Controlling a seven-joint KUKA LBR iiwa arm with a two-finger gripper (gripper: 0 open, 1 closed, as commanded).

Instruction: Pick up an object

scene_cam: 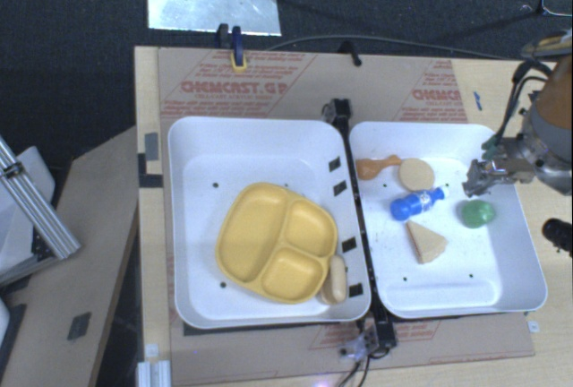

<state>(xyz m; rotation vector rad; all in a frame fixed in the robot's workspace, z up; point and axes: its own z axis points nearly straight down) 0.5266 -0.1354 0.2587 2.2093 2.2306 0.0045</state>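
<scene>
In the right bin (515, 287) you see five things: one blue bottle (416, 202) lying with its cap toward the right and slightly up, one green ball (477, 213), one wedge (426, 242), one round disc (415, 174), one orange spoon (377, 167). The gripper (475, 176) hovers just above the ball; its fingers you cannot tell. The left bin (201, 161) holds one yellow tray (276, 242).

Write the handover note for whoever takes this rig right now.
Gripper: over the right bin, near its right side, just above the green object; nothing visible between its fingers.
Right bin: blue bottle, tan wedge, round beige piece, orange spoon-like piece, green object.
Left bin: yellow divided plate, a small beige piece by its lower right edge.
Done: no pick yet.
Left: grasp and lift one object; the green one looks nearest.
</scene>
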